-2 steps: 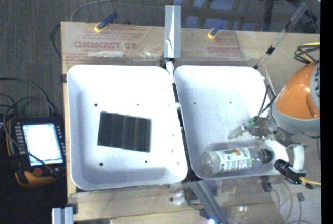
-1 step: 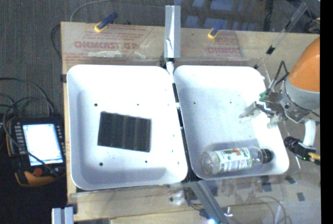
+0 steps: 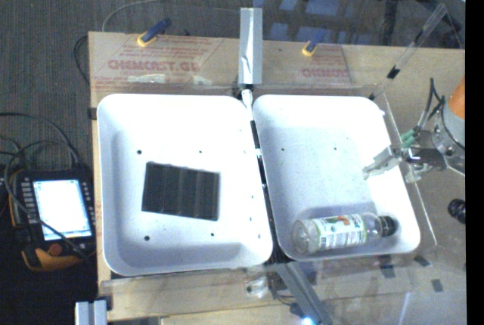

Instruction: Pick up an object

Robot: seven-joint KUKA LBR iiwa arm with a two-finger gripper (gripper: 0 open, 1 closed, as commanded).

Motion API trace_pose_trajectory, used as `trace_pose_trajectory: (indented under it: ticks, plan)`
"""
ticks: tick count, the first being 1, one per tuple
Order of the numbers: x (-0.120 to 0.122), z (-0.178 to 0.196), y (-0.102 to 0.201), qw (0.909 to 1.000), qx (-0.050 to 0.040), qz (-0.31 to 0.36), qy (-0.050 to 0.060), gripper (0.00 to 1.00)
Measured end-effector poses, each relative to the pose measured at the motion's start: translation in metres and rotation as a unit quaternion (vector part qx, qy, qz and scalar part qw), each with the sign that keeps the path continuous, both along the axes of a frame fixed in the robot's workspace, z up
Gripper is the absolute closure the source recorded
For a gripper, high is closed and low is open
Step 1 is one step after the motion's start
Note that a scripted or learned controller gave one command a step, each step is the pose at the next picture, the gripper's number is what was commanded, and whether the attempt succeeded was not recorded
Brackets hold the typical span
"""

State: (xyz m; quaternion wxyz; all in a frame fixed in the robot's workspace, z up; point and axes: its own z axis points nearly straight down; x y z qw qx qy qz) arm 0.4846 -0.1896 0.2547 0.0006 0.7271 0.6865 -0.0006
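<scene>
A clear plastic bottle [image 3: 344, 230] with a printed label and a black cap lies on its side along the front wall of the right bin [image 3: 318, 127]. A flat black rectangular pad [image 3: 181, 190] lies in the middle of the left bin [image 3: 121, 127]. My gripper [image 3: 392, 168] hangs over the right rim of the right bin, above and to the right of the bottle and apart from it. Its two pale fingers [image 3: 376, 165] are spread, open, with nothing between them.
The arm's wrist with its orange band [image 3: 457, 100] comes in at the right edge. A metal post [image 3: 249, 44] stands behind the seam between the bins. A handheld control pad [image 3: 57, 210] with cables lies on the floor to the left.
</scene>
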Motion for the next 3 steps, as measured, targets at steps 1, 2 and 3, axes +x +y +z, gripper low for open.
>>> trace_pose_trajectory:
  ticks: [1, 2, 3]
  plan:
    - [0.0, 0.004, 0.047, 0.9995, 0.0006, -0.03, 0.0, 0.0]
    - [-0.001, -0.008, 0.028, 0.9841, 0.0004, 0.178, 0.001, 0.0]
    - [0.048, -0.054, 0.026, 0.9845, -0.0001, 0.176, 0.001, 0.0]
